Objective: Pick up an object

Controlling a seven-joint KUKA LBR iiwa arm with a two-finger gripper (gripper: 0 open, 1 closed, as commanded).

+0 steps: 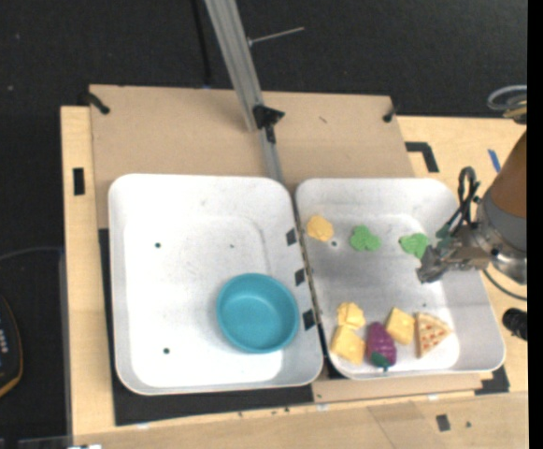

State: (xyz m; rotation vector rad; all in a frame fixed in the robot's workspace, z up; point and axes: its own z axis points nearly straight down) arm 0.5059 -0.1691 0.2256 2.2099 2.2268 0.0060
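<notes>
In the right bin (458, 344), the gripper (432, 269) hangs at about 3 o'clock, just beside a green piece (414, 244); I cannot tell how it is set. A second green piece (364, 240) and a yellow piece (320, 228) lie toward 11 o'clock. Yellow blocks (349, 333), a purple toy (380, 343) and a pizza slice (431, 332) sit near 6 o'clock. The left bin (159, 223) holds a blue bowl (256, 311) at 5 o'clock.

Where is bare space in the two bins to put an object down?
Left bin: bare everywhere except the blue bowl near its front right. Right bin: bare middle strip between the green pieces and the crowded front food cluster.
</notes>
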